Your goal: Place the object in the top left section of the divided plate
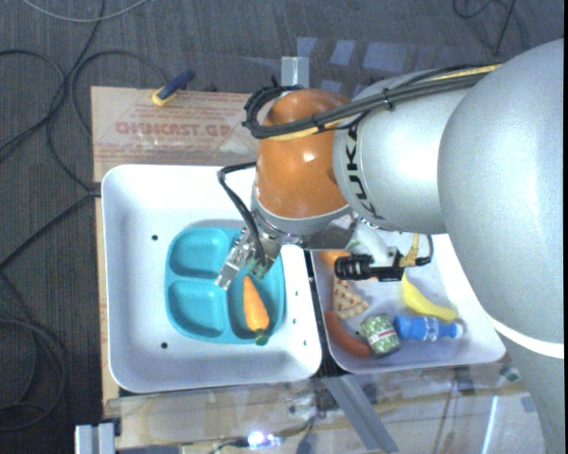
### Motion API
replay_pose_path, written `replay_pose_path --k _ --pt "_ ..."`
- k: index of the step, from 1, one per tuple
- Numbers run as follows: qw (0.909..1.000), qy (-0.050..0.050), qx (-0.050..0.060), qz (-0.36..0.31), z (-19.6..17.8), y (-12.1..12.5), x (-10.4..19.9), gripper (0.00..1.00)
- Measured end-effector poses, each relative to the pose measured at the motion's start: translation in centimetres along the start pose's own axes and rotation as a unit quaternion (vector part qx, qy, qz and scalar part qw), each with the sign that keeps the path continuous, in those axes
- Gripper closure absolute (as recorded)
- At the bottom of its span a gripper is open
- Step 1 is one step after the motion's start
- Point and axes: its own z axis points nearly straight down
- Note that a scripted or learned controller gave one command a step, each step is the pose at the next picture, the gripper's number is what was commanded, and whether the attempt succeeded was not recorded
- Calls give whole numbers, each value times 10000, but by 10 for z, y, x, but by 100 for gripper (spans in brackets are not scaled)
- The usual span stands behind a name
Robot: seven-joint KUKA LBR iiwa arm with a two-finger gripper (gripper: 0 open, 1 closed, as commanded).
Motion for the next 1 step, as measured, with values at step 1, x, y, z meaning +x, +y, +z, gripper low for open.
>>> replay_pose_path --k 1 --pt "9998 -27 1 209 -39 15 -15 100"
